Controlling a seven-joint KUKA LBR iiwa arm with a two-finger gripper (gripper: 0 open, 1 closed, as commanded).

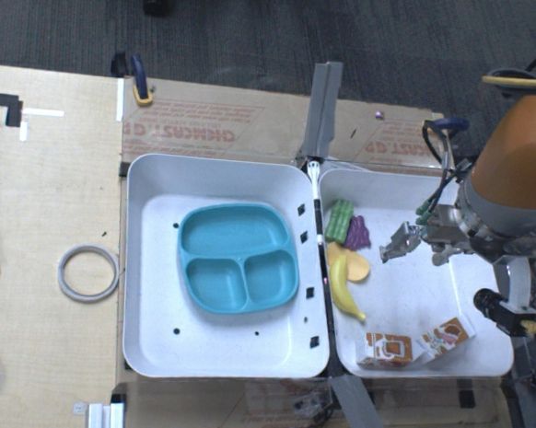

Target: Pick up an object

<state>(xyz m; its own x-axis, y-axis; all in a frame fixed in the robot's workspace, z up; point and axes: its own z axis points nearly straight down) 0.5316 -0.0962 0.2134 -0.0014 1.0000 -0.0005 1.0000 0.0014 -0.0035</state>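
Two white bins sit side by side on the table (47, 200); left bin (143, 273) holds just a blue divided tray (239, 258), right bin (400, 302) has all the pickable stuff. Banana (341, 283) lies along the divider wall with an orange-yellow piece (357, 269) touching it, green item (339, 221) and purple item (359, 232) bunched just above, and a snack packet (415, 343) flat near the front edge. Objects hug the left wall and the front, so the middle of the bin floor is bare. Claw (399, 244) hangs over the right bin, near the purple item, nothing between its fingers; released or clenched, can't tell at this size. Looks like it's lining up on the fruit cluster, grasp not yet made. Off to the side, a tape ring (89, 272) lies on the table, unrelated.
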